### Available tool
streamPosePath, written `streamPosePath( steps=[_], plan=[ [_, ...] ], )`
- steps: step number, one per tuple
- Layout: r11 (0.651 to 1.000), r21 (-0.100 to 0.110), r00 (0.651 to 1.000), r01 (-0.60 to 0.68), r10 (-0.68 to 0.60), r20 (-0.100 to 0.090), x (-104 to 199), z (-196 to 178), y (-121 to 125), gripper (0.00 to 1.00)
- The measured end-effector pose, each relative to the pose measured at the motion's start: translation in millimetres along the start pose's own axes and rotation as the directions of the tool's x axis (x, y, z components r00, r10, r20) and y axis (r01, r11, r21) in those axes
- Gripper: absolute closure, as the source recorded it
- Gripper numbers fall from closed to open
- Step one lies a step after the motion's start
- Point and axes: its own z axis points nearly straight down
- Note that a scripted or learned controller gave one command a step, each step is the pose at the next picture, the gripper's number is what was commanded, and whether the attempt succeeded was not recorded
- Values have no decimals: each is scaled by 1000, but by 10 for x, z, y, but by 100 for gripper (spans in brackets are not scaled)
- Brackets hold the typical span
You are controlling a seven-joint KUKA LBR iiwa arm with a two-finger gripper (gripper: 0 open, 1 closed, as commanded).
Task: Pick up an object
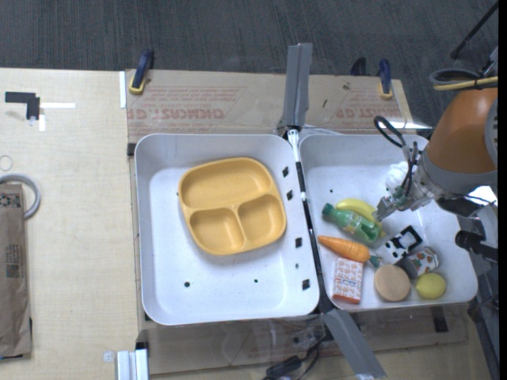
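Arm (463, 137) in from the right, gripper (394, 204) low in the right bin (317, 161), just beside the banana (356, 207) and green bottle (352, 223); can't tell the finger state. Carrot (345, 248), small carton (348, 280), round wooden disc (391, 283), lemon (431, 286) sit along the near wall. Left bin (154, 236) holds a yellow divided plate (232, 205)

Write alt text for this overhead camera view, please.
A grey and orange robot arm reaches into the right bin, its end effector beside a green bottle, banana and carrot. The left bin holds a yellow divided plate.
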Motion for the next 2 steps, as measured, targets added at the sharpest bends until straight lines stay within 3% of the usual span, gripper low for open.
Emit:
streamPosePath(
  steps=[1,2],
  plan=[
    [1000,1,1000,0,0,0,0,3,-1,0],
    [993,4,993,118,-118,-5,388,-572,142,0]
  ],
)
